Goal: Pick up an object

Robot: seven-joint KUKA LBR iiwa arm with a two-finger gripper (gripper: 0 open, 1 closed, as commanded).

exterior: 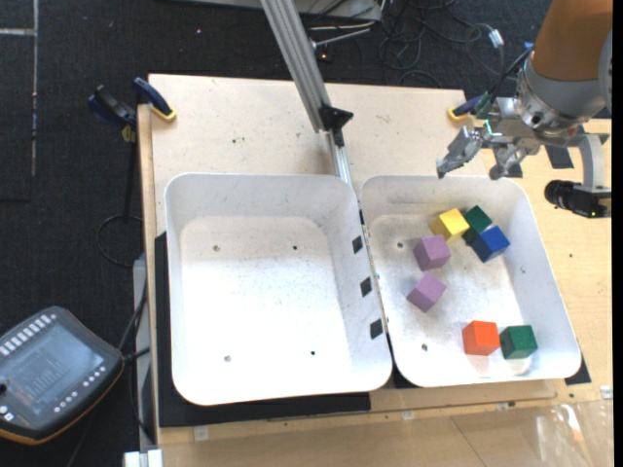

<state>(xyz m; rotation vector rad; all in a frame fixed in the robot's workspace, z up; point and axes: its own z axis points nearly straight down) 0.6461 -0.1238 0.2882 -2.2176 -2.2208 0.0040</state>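
Observation:
My gripper point(477, 163) hangs above the far rim of the right bin point(545, 290), its two fingers spread apart with nothing between them. Below it in that bin lie a yellow cube point(453, 223), a dark green cube point(476, 218) and a blue cube point(490, 242), clustered together. Two purple cubes point(431, 252) point(425, 291) lie nearer the bin's middle. An orange cube point(480, 337) and a green cube point(519, 341) sit side by side at the bin's near right corner.
The left bin point(195, 202) stands beside the right one. A metal camera pole point(297, 52) slants up from between the bins. Clamps point(156, 100) grip the bench's far left corner. A teach pendant point(49, 373) lies at lower left.

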